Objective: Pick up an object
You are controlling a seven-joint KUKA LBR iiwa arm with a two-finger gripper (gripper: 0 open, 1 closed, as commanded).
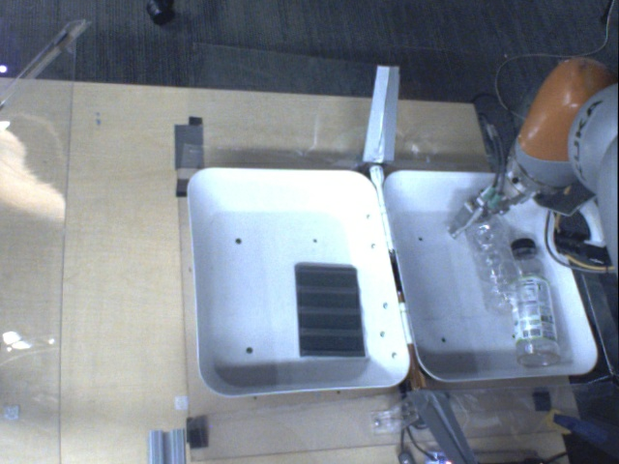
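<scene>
Clear plastic bottle [530,317] lying in the right bin [435,259] just below the pincer [474,216], pincer's grip state impossible to tell, black ribbed block [329,309] far left of pincer in left bin [242,259]

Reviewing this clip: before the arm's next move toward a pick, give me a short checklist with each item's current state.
1. Target present: clear plastic bottle lies in the right bin: ok.
2. Gripper over the right bin, up and to the left of the bottle, not over it: not ok.
3. Anything held: cannot tell.
4. Bottle near the bin's right wall, little room on that side: not ok.
5. Alternative target: dark ribbed block lies flat in the left bin, with space around it: ok.
</scene>
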